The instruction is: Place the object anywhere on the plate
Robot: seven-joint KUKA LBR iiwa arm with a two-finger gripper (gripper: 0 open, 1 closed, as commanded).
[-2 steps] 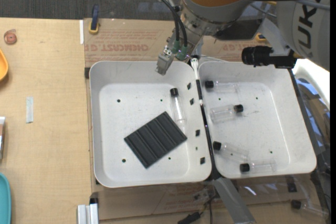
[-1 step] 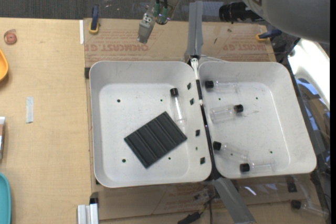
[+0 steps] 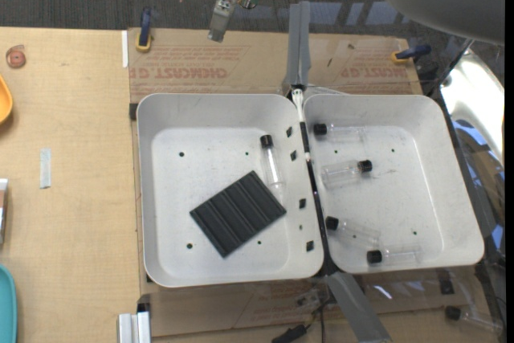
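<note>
Two white bins sit side by side below me, and the dark ribbed plate [image 3: 238, 213] lies flat in the left bin [image 3: 161, 173], turned at a slant so its long axis runs from the lower left up toward the right. Just beside its upper right corner rests a clear vial with a black cap [image 3: 271, 159], long axis running roughly up and down the view, cap at the far end. It lies near the plate's edge and I cannot tell whether it touches. Four more capped vials lie scattered in the right bin [image 3: 434, 173]: one near the top left corner [image 3: 337, 130], one in the middle [image 3: 347, 170], and two toward the lower edge [image 3: 351, 229] [image 3: 393, 256].

My gripper [image 3: 219, 20] hangs high above the cardboard behind the left bin, well apart from everything in the bins; it is too small and slanted here for me to tell how it is set. Nothing appears to be held between its tips.

From where I hang, the nearest vial lies down the view and a little to the right, with the plate just past it. I judge no vial has been placed yet, so a pick comes first
</note>
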